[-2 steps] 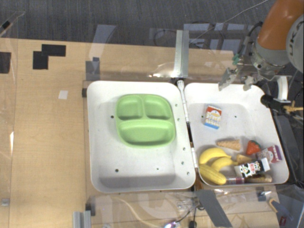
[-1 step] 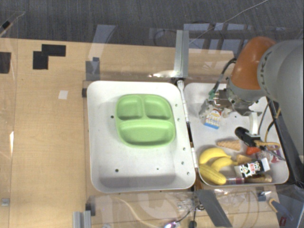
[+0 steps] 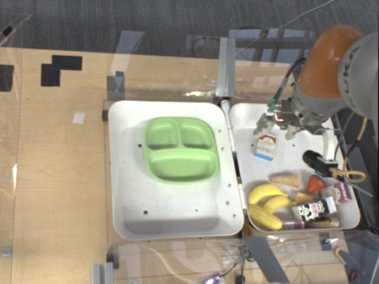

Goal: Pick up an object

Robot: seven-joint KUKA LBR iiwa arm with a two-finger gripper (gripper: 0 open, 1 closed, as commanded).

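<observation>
Nothing is picked up yet. The end effector [image 3: 276,125] hangs with fingers apart and holding nothing, over the small carton [image 3: 265,147] in the right bin [image 3: 244,129].

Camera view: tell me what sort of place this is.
Most likely a robotics lab's grasping test bench. A grey and orange arm reaches over two white bins, the left holding a green divided plate, the right toy food such as bananas, with cables about.

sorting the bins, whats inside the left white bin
The left white bin holds a green divided plate lying flat near its middle, its three compartments bare. The bin floor beneath the plate is covered, so anything under it cannot be seen.
</observation>
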